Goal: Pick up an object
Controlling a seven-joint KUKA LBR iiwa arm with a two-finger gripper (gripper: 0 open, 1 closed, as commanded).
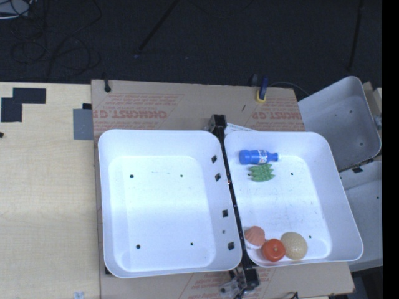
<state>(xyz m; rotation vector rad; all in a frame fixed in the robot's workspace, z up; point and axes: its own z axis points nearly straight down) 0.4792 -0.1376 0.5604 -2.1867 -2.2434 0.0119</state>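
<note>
1. Toys for picking, all in the right bin, none gripped yet.
2. Blue bottle on its side near the far wall, white cap toward the right. Lying flat most likely because a thin bottle tips over easily.
3. Small green toy just beside the bottle, on the near side, maybe touching it. Too small to tell what kind of toy.
4. Pink shell-like piece, red ball and tan ball bunched in the near corner, touching one another. Probably rolled there, since round things run to a wall and stop.
5. Left bin right next to the other one, with small black clips along the shared edge, likely to keep both bins from sliding apart.
6. Brown cardboard under both bins, on top of the wooden bench.
7. Gripper: cannot tell whether spread or pressed together.
8. Best guess for an easy pick: the bottle or the green toy, with open floor on most sides. Harder in the corner, with the wall close and three things crowded together.
</note>
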